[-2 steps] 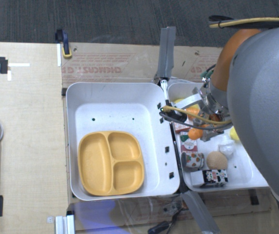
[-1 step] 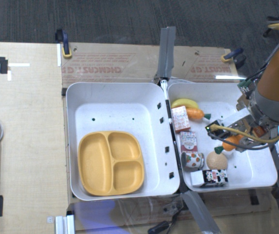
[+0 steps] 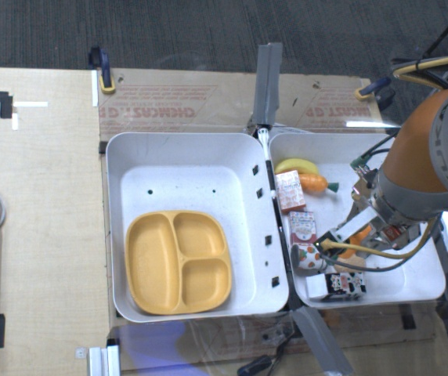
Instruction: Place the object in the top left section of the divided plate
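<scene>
A yellow divided plate point(image 3: 178, 261) lies in the left bin point(image 3: 185, 151), towards its front left, and its three sections hold nothing. My gripper point(image 3: 355, 237) hangs low over the front middle of the right bin point(image 3: 412, 288), under the grey and orange arm point(image 3: 420, 159). A small orange thing point(image 3: 352, 249) shows right at the gripper; whether it is held is hidden by the wrist. Beside it, to the left, lie a red and white carton point(image 3: 302, 227) and a grey item point(image 3: 308, 261).
The right bin also holds a banana point(image 3: 296, 165), a carrot point(image 3: 315, 182), another red and white carton point(image 3: 290, 190) and a black and white box point(image 3: 343, 285) at the front. A raised divider point(image 3: 275, 210) separates the bins.
</scene>
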Robot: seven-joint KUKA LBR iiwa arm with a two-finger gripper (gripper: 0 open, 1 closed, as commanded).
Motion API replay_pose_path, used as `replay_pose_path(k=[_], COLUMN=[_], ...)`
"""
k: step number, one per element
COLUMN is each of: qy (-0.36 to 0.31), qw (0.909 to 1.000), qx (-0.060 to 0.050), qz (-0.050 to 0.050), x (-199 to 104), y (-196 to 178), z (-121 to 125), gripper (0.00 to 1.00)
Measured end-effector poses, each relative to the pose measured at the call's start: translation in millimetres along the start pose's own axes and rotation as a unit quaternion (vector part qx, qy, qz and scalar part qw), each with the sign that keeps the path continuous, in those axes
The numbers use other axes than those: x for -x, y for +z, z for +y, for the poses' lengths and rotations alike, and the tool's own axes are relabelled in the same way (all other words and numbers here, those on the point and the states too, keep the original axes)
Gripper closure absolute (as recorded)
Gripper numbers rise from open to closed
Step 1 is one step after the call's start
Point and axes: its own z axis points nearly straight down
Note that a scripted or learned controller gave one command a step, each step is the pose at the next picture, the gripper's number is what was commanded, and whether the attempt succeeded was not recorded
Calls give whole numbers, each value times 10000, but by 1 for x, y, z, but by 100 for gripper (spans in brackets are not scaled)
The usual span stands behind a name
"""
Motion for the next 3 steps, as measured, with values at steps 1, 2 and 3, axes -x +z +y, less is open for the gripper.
replay_pose_path(k=[1,2,3], qy=[-1008,-2089,-1782], qw=[9949,9779,9840], qx=[14,3,11], qz=[0,0,0], x=[-63,-17,-43], y=[-69,4,6], z=[3,-32,-82], gripper=[100,100,100])
